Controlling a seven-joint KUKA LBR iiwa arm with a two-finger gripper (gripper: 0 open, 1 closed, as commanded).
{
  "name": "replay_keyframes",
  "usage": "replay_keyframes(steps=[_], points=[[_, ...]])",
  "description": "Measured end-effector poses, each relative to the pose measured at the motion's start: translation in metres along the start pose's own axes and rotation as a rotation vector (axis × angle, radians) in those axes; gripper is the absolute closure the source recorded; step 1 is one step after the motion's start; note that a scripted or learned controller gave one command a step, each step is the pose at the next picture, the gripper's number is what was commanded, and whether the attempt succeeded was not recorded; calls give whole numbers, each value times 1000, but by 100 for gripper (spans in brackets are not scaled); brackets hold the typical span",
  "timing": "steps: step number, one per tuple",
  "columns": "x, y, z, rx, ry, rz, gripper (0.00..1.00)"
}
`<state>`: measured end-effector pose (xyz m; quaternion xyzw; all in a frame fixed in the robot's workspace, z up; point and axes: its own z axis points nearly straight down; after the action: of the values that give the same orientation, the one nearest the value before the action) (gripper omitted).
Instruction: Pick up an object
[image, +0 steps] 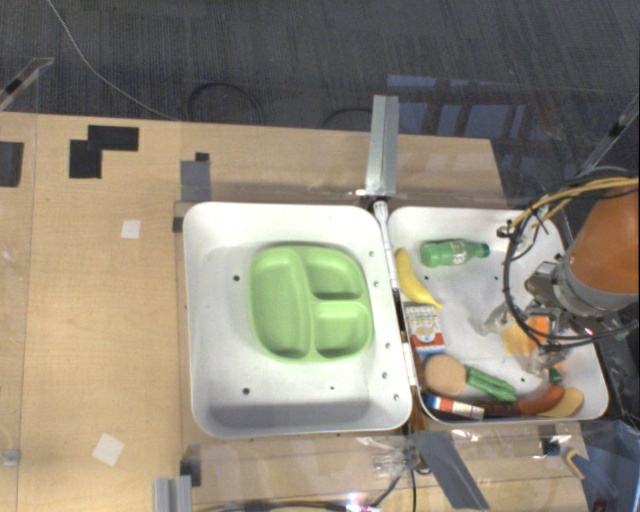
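My gripper hangs low over the right side of the right bin, under the orange band of the arm. Right beneath it lies an orange and yellow object, partly hidden by the wrist. Further left in this bin are a green bottle, a banana, a small red and white carton, a round tan object, a green piece, a red and blue marker and a brown sausage shape.
The left bin holds a green divided plate. A metal post stands behind the wall between the two bins. Black and yellow cables loop off the arm above the right bin's far corner.
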<state>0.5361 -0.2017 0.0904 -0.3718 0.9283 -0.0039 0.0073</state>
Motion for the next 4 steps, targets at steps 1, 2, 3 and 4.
replay_keyframes(steps=[1, 2, 3, 4], points=[[-7, -2, -15, 13, -13, -5, 100], [-13, -17, -39, -7, 2, -474, 100], [-92, -45, -120, -2, -2, -647, 100], [-61, -63, -93, -12, -1, -1026, 100]])
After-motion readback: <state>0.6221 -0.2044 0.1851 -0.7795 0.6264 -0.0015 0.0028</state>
